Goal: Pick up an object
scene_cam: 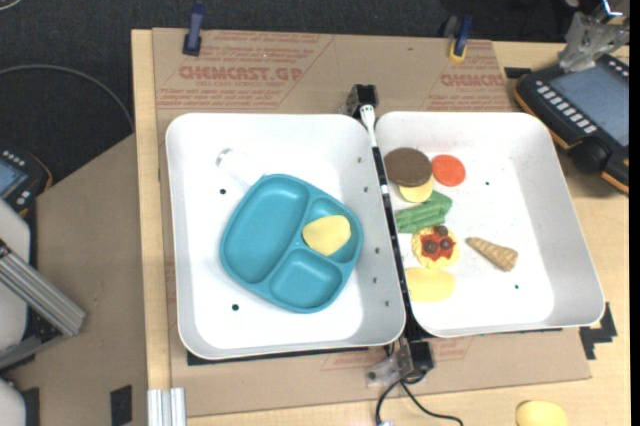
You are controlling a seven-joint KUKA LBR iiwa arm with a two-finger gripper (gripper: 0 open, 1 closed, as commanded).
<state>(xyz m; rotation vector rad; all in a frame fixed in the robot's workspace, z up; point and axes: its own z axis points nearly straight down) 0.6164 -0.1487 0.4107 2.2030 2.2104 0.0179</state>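
left bin: teal divided tray, yellow piece in its 3 o'clock compartment.
right bin: toy foods clustered at 9 o'clock; cone apart, easiest pick.
hand: state cannot tell.

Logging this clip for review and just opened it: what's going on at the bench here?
Nothing is being handled at this moment. Two white bins sit side by side. The left bin holds a blue divided plate with a yellow piece in one compartment. In the right bin, toy foods cluster near its left wall: a brown-topped round piece, a red disc, a green item, a small pizza-like piece, a cone and a pale yellow piece. All lie at rest.
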